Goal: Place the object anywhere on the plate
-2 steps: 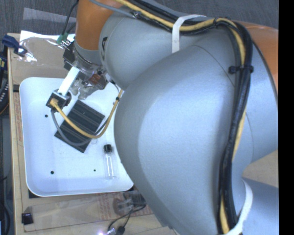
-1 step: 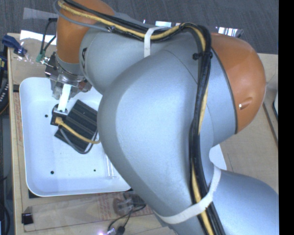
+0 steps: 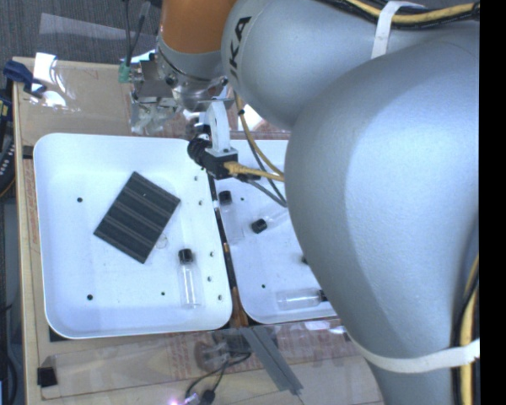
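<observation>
A dark grey ridged square plate (image 3: 137, 217) lies tilted like a diamond in the left white bin (image 3: 59, 310). A clear vial with a black cap (image 3: 186, 278) lies in the same bin, right of the plate and a little nearer the front. My gripper (image 3: 152, 115) hangs over the far edge of the left bin, behind the plate and apart from it. Nothing shows in its grasp. The grey arm covers most of the right side.
The right bin (image 3: 261, 310) holds two small black-capped items (image 3: 225, 198) (image 3: 258, 224) and a clear vial (image 3: 298, 298) near its front edge. Clamps and tools sit left of the bench (image 3: 0, 142). A metal bracket (image 3: 270, 357) lies in front of the bins.
</observation>
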Available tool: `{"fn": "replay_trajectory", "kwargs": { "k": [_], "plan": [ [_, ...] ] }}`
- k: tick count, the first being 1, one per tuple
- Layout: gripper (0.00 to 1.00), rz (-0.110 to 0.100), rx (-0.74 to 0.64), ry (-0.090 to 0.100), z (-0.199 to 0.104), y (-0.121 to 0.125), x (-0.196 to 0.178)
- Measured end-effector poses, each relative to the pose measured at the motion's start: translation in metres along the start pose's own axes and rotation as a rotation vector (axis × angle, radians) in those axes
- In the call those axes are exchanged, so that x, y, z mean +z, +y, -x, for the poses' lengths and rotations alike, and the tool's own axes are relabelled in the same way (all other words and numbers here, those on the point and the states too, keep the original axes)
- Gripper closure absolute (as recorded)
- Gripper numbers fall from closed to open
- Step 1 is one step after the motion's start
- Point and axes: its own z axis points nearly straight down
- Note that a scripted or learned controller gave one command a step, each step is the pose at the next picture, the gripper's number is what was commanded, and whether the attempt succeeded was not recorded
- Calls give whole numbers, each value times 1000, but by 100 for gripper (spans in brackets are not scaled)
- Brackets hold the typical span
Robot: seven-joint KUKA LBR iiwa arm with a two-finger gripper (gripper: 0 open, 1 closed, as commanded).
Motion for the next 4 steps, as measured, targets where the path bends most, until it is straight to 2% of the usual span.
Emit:
{"fn": "replay_trajectory", "kwargs": {
  "k": [1,2,3,4],
  "plan": [
    [100,0,361,0,4,-17,-100],
    [100,-6,411,-3,-98,-44,-15],
    [100,0,-156,-2,-36,-37,-43],
    [100,1,-378,-1,-47,3,-50]
  ]
}}
